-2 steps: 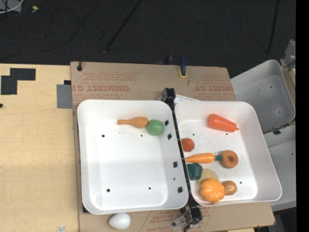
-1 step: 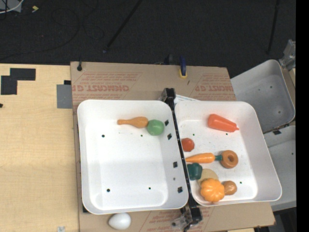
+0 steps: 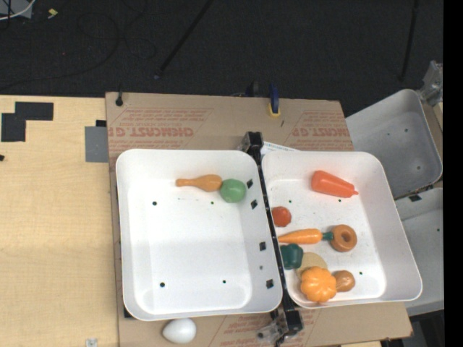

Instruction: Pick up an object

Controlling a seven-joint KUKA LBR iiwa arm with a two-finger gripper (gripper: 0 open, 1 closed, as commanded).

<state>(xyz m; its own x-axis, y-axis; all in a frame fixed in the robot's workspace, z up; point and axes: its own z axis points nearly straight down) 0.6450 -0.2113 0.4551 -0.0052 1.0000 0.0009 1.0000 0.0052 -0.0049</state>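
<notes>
1. Right bin [image 3: 391, 215]: an orange-red carrot [image 3: 333, 184] lies at the far side, and a pumpkin [image 3: 317, 285] sits at the near edge.
2. A doughnut [image 3: 343, 238] rests between them, right of a slimmer carrot [image 3: 300, 236].
3. Left bin [image 3: 137, 266]: a green ball [image 3: 232, 190] touches a tan gourd [image 3: 199, 183], far side.
4. A white egg [image 3: 179, 330] lies outside, near the left bin.

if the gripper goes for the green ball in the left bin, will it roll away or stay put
The green ball looks round and smooth, so a nudge would probably send it rolling across the left bin's flat floor. The orange drumstick-shaped toy touching its left side may block it that way. It looks like hard toy plastic, likely light and slippery.
</notes>
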